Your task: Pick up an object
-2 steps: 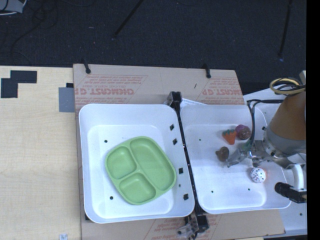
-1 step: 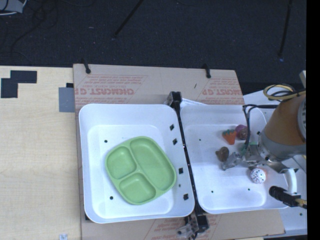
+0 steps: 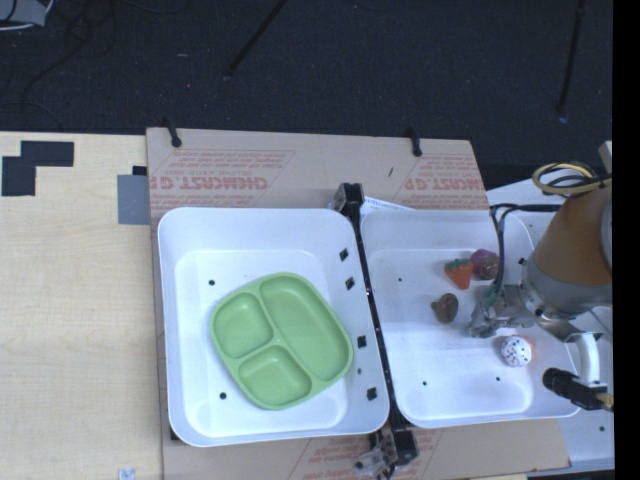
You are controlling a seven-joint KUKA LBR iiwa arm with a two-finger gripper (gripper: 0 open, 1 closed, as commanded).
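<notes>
The gripper (image 3: 487, 320) is parked low in the right bin (image 3: 450, 408) beside the brown lump (image 3: 444, 309); claw state can't be told, so it should be centred before anything's squeezed.

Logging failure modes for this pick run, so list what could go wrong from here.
1. The gripper sits low between the brown object and the white dotted ball; it may nudge either aside rather than grasp it.
2. The ball looks round and could roll off.
3. The orange and purple objects touch, so both might get dragged.
</notes>
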